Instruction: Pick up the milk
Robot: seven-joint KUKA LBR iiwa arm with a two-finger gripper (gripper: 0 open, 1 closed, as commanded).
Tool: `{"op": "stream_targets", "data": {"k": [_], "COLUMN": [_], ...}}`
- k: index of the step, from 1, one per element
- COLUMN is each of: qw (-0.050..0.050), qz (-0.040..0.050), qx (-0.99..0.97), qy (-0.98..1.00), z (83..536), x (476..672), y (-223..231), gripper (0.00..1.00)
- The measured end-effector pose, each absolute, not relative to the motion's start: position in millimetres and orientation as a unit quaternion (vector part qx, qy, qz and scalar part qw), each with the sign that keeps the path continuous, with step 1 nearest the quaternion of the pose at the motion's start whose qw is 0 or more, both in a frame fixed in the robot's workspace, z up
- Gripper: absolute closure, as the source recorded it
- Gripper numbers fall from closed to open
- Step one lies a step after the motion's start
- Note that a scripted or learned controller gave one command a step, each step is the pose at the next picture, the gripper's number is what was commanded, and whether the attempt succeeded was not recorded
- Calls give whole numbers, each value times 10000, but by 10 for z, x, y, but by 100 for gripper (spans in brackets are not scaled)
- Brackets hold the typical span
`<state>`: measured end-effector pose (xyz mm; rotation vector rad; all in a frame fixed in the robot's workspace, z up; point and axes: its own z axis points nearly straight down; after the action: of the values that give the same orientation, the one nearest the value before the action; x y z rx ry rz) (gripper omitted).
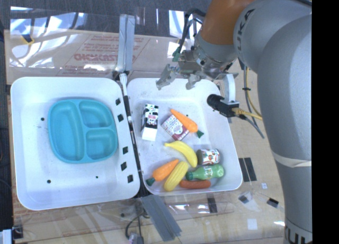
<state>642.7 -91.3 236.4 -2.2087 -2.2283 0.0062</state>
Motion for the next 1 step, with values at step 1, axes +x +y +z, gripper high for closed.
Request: {"op": "stream_targets", "data": {"k": [1], "qw": [19], "qz": [26], "qx": [-7015], "qy": [-7127], "z": [1903], "x": [6364], "y": [-255], "gripper": [0]}}
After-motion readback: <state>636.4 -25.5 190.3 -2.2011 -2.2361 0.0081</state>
